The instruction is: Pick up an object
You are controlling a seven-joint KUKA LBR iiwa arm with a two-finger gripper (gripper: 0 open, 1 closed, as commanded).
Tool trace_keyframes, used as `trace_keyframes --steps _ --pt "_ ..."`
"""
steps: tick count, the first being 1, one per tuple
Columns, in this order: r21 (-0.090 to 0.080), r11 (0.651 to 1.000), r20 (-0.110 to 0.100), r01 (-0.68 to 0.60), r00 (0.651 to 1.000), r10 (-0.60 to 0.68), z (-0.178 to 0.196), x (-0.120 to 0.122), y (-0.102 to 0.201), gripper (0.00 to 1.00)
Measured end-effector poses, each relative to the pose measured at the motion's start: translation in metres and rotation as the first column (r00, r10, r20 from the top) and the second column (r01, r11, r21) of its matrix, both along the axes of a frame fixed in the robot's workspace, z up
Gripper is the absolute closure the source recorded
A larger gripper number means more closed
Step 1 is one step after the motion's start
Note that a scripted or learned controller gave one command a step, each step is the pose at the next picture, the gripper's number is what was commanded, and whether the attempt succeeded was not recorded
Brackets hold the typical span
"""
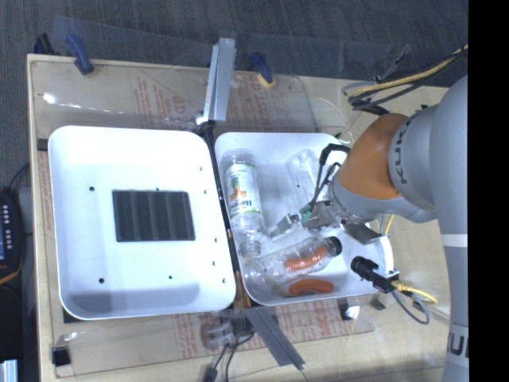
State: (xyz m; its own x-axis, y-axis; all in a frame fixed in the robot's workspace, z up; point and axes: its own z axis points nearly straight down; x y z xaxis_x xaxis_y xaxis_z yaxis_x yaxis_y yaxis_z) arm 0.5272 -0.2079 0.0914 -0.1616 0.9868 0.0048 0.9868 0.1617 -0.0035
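Left bin (79,213) carries a dark ribbed panel (153,215). In the right bin (270,146) lie an upright-labelled clear bottle (242,197), a second bottle (301,255) with orange contents, and an orange item (310,287), clustered as candidate targets. The gripper (306,217) sits low among them; whether it grasps anything cannot be told.

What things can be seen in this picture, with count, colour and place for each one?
white bins: 2, white, side by side on the bench
dark panel: 1, dark grey, middle of left bin
labelled bottle: 1, clear with white-green label, left part of right bin
capped bottle: 1, clear with orange contents and black cap, lower part of right bin
orange object: 1, orange, near edge of right bin
blue clamps: 2, blue, far bench edge
arm: 1, grey with orange band, right side
end effector: 1, low inside right bin
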Motion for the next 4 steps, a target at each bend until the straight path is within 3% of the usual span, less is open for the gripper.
trace_keyframes --steps 1,2,3,4 --pt "-0.008 0.999 0.026 -0.054 0.998 0.054 0.006 -0.039 0.0 0.0" --pt "-0.003 0.999 0.002 -0.037 0.999 0.037 0.006 -0.021 -0.002 0.0" --pt "-0.003 0.997 0.002 -0.082 0.997 0.082 0.018 -0.009 -0.002 0.0" --pt "-0.007 0.984 0.01 -0.178 0.984 0.178 0.002 -0.042 -0.001 0.0"
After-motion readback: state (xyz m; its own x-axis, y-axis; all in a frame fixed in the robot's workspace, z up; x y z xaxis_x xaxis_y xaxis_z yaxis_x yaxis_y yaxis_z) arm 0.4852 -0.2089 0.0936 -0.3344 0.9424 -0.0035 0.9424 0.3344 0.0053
